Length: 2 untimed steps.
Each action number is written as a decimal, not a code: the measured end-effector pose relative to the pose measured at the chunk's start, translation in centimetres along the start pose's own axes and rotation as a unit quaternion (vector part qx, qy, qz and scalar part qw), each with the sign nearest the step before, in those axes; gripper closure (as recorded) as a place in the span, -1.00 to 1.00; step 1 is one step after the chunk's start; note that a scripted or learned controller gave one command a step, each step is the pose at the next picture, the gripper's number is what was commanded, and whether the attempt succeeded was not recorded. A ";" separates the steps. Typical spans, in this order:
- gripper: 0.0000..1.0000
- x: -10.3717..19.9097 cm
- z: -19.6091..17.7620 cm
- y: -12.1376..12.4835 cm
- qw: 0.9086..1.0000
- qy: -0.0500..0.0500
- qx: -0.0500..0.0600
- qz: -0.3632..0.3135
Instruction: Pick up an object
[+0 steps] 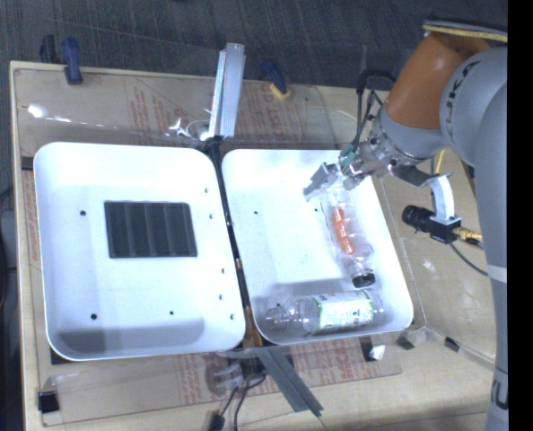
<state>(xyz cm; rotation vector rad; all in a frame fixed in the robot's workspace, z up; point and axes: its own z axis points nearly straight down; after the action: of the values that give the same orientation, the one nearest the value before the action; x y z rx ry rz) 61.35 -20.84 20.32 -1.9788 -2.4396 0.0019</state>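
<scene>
The gripper (336, 174) is being held low over the right bin (275, 241), at the top end of a clear bottle (345, 233) with orange contents and a dark cap, seemingly so that the bottle can be taken by that end. How far the jaws are parted cannot be told, nor whether anything is being gripped. Two bottles are being counted: this one, lying along the bin's right wall, and a second bottle (325, 314) lying across the near wall. One dark mat (150, 229) is lying in the left bin (69, 268). Two bins are being counted.
</scene>
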 end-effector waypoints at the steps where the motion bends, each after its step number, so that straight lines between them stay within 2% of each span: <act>1: -1.00 0.7 9.7 -2.8 1.000 0.002 0.002 0.024; 2: -1.00 0.5 -0.3 -3.7 1.000 0.000 -0.001 -0.002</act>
<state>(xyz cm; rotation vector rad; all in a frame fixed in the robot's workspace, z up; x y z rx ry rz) 57.59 -21.14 20.63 -1.9751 -2.4434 0.0007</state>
